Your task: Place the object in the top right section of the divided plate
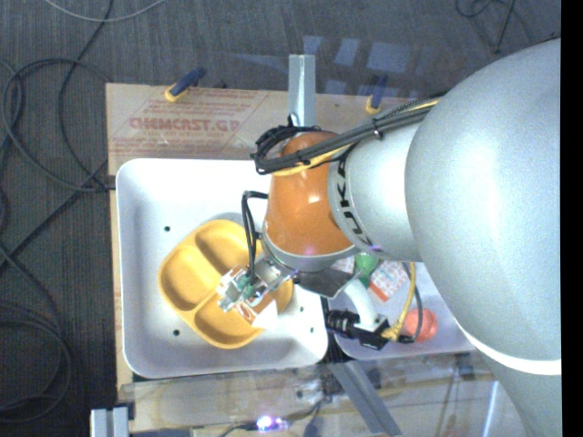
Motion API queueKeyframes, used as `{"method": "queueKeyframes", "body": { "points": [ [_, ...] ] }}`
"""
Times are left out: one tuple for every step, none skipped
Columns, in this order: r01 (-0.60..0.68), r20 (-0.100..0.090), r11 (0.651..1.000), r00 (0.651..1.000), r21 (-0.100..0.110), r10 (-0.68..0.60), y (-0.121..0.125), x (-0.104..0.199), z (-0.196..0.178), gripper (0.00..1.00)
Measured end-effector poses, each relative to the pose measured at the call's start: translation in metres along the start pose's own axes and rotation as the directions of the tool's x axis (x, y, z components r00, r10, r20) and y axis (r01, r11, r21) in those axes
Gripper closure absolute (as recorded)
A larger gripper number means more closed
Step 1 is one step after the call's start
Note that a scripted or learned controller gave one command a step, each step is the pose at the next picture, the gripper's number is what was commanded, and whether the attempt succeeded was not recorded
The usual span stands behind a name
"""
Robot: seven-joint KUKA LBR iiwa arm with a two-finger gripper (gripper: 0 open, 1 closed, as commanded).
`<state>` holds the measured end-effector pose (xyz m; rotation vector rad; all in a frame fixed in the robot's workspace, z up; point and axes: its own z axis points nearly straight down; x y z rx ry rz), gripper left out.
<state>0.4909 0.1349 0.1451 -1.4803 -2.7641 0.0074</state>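
A yellow divided plate [193, 276] lies in the left white bin [146, 208], a little right of the bin's middle. My gripper [244, 299] hangs over the plate's right side, close above its rim, with the orange wrist band [305, 212] just behind it. A small orange and white patch [251, 309] shows at the gripper's tip, too small to tell whether it is a held object or part of the gripper. The arm hides the plate's right edge.
The grey arm [474, 198] covers most of the right bin. Below it show a green item [365, 264], a red and white patterned card [390, 282] and an orange-pink ball [422, 323]. Cardboard [182, 126] lies behind the bins.
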Motion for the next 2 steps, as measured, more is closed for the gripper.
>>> {"method": "queueKeyframes", "body": {
  "points": [
    [0.59, 0.004, 0.807, 0.807, -0.003, -0.59, -0.012, -0.005, -0.019, 1.0],
    [0.608, 0.008, 0.794, 0.794, -0.006, -0.608, 0.021, 0.008, 0.012, 1.0]
  ]
}}
